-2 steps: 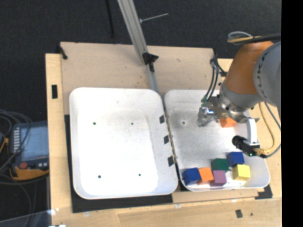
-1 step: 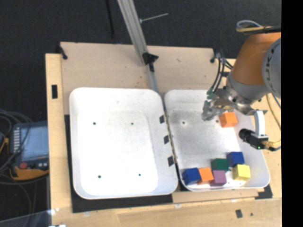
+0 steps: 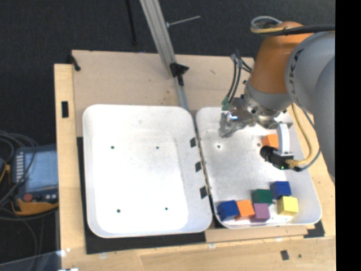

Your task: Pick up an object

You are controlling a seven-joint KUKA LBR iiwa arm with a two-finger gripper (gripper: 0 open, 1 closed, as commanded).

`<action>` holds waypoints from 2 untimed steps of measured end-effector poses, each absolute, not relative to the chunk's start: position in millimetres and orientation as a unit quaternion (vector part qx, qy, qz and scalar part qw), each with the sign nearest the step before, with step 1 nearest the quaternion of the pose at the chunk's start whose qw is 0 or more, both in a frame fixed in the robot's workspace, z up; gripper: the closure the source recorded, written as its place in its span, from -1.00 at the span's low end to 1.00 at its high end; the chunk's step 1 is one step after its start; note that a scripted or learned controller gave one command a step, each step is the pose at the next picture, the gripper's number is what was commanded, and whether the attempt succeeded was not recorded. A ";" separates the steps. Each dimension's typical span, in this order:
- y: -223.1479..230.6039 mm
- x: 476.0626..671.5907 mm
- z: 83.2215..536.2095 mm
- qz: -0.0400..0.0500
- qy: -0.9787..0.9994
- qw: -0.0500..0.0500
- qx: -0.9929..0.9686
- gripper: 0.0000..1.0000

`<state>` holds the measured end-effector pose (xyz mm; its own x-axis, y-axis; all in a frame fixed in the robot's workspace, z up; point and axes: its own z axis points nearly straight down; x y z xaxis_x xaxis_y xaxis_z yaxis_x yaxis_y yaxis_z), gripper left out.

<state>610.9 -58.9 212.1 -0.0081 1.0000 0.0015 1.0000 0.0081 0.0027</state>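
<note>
You had open floor across the middle of the right bin (image 3: 237, 162), from its left wall toward the centre. Along its near edge a cluster blocked the way: blue cube (image 3: 228, 209), orange cube (image 3: 246, 208), purple cube (image 3: 261, 212), green cube (image 3: 261, 196), a second blue cube (image 3: 280, 188) and yellow cube (image 3: 287, 205). The arm (image 3: 282, 66) itself covered the far right corner.

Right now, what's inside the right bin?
In the right bin, six blocks cluster at the near edge: blue, orange, purple, green, blue, yellow. Another orange block sits partly hidden under the arm's wrist.
</note>
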 end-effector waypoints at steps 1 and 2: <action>-10.9 624.2 229.3 0.002 0.710 0.001 0.704 1.00; 49.2 634.9 225.8 0.001 0.710 0.000 0.704 1.00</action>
